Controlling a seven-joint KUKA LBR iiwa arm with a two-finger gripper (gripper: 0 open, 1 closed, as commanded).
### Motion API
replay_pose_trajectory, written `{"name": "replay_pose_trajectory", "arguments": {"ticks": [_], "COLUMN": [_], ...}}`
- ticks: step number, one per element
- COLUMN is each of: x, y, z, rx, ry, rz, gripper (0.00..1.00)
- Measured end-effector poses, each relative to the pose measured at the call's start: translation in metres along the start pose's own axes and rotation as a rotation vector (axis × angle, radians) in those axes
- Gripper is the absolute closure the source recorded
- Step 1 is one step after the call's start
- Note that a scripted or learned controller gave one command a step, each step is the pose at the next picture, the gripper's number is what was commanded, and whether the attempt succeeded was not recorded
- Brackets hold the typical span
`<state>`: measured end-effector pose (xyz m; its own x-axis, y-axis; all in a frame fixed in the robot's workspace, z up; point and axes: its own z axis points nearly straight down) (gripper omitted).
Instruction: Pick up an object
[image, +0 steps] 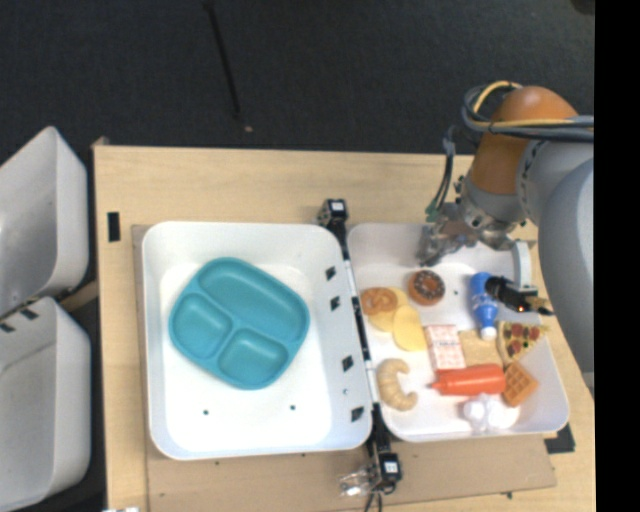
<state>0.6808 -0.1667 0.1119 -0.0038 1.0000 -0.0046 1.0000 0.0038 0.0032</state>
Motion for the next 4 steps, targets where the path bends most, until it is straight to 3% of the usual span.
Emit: {"name": "replay_pose_trajectory", "arguments": {"ticks": [2,3,4], "x": [-0.003,-0.004,0.045], "y": [0.004,0.005,0.001], "z": [-0.130,-0.129,-0.118], "rx": [-0.005,0.002,0.004], "ry": [0.002,0.002,0.005], "rz": [0.002,0.000,-0.001], "gripper": [1.00,1.00,1.00]}}
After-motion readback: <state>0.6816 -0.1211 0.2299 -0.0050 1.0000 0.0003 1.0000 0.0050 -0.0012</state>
